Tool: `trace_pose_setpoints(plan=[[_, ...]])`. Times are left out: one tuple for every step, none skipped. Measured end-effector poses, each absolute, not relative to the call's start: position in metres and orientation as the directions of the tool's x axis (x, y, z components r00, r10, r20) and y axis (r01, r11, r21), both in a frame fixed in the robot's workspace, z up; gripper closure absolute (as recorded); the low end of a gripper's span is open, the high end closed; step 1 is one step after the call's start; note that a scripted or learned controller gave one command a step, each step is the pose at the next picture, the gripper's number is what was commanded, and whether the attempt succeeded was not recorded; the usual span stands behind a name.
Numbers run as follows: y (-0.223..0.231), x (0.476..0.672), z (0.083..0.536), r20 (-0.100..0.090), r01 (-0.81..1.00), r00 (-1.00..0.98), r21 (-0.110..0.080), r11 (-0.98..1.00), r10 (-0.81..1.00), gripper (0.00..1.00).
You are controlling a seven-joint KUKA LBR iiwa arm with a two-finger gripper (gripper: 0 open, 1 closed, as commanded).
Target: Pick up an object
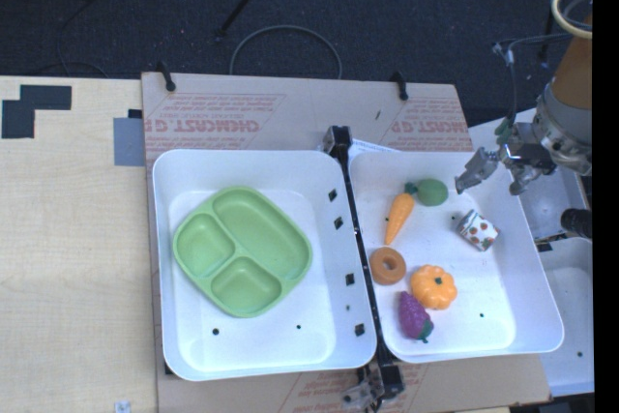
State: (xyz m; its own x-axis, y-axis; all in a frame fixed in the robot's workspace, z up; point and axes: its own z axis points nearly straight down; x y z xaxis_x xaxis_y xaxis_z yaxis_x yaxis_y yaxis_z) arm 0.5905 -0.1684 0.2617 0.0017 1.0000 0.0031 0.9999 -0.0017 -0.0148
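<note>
The left white plastic bin [193, 343] holds a pale green plastic plate with three compartments [242, 250], flat and wide, a poor thing for me to pinch, so I leave it. My choices lie in the right white plastic bin [542, 324]. Going left to right there: an orange toy carrot with a green top [398, 217] lying slantwise, a tan ring-shaped toy doughnut [388, 265] just nearer than it, a purple toy bunch of grapes [415, 315] at the near side, a round green toy vegetable [430, 191] touching the carrot's top, an orange toy pumpkin [433, 286] beside the grapes, and a small white cube-like toy with coloured spots [478, 230], tilted and set apart from the rest.

My pincer [503, 167] hangs over the far right corner of that bin, its fingers spread apart and gripping nothing. The spotted cube is nearest and stands free, so I judge it the best target: I should centre over it, turn to match its tilt, and come down straight. The bin's right wall is close by and could catch a finger. The carrot and green vegetable touch, so one may drag the other.
</note>
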Motion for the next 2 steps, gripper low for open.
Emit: trace_pose_setpoints(plan=[[-0.168,0.593,0.268,0.001,1.000,0.000,-0.003,0.000,1.000,0.00],[-0.172,0.593,0.224,0.001,1.000,0.000,-0.007,0.000,1.000,0.00]])
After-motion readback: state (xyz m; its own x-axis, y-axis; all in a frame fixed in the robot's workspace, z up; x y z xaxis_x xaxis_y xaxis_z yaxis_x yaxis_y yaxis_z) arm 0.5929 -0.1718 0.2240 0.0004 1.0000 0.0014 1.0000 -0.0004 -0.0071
